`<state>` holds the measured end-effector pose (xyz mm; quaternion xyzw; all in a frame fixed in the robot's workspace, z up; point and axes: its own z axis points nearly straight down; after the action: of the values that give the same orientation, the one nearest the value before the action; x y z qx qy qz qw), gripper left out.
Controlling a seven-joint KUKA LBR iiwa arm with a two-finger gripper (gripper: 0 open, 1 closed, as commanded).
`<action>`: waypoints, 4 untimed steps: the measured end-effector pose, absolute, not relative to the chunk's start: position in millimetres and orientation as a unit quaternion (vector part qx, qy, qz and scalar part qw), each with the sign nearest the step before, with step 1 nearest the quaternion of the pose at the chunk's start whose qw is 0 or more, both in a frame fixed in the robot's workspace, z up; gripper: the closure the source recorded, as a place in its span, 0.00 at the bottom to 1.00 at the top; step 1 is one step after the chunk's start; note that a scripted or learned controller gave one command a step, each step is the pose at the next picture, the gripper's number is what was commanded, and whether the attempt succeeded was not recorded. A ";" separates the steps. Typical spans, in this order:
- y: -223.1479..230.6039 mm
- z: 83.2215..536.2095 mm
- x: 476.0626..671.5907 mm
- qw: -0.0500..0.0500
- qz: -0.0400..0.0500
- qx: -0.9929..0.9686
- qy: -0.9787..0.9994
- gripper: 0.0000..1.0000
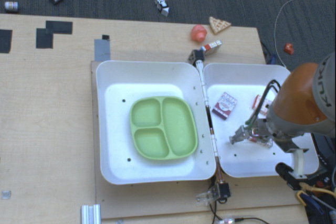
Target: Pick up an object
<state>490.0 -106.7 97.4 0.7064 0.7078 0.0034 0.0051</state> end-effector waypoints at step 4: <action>-93.3 102.9 494.7 0.017 0.006 0.707 0.707 1.00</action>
<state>494.7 -93.3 102.9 0.7075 0.7065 0.0060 0.0166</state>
